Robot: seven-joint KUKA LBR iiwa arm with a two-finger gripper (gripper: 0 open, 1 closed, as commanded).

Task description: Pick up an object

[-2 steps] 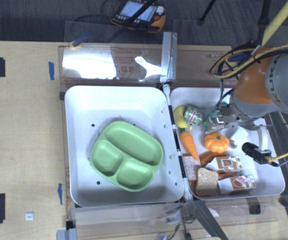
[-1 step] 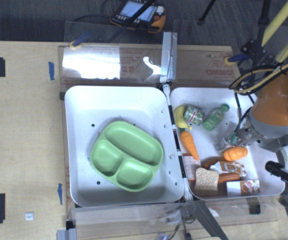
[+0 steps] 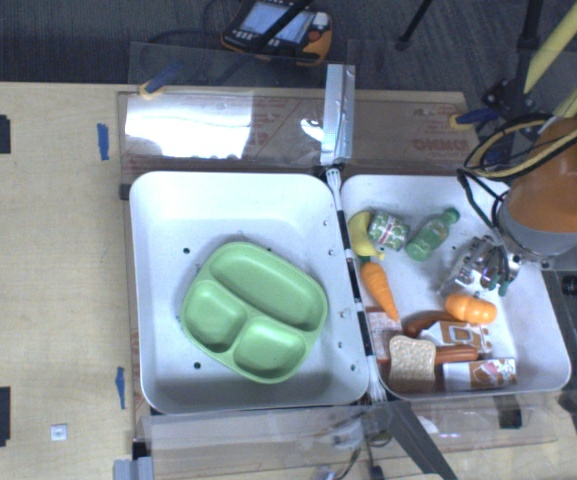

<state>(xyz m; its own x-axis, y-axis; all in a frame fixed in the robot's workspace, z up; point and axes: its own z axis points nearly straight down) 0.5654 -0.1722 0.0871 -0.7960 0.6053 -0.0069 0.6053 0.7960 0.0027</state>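
My gripper (image 3: 480, 270) hangs low over the right side of the right bin (image 3: 553, 363), just above and touching-close to a small orange toy (image 3: 470, 310). Nothing shows held in it. To its left lie a green bottle (image 3: 432, 234), a green can (image 3: 388, 232), a yellow piece (image 3: 356, 234) and a carrot (image 3: 379, 288). Toward the bin's front are a brown sausage (image 3: 424, 321), a bread slice (image 3: 412, 360) and a white carton (image 3: 480, 372).
The left bin (image 3: 153, 268) holds a green divided plate (image 3: 256, 311). A metal divider (image 3: 336, 118) stands behind the seam between the bins. Cables and the arm's orange band (image 3: 558, 193) crowd the right bin's far right corner.
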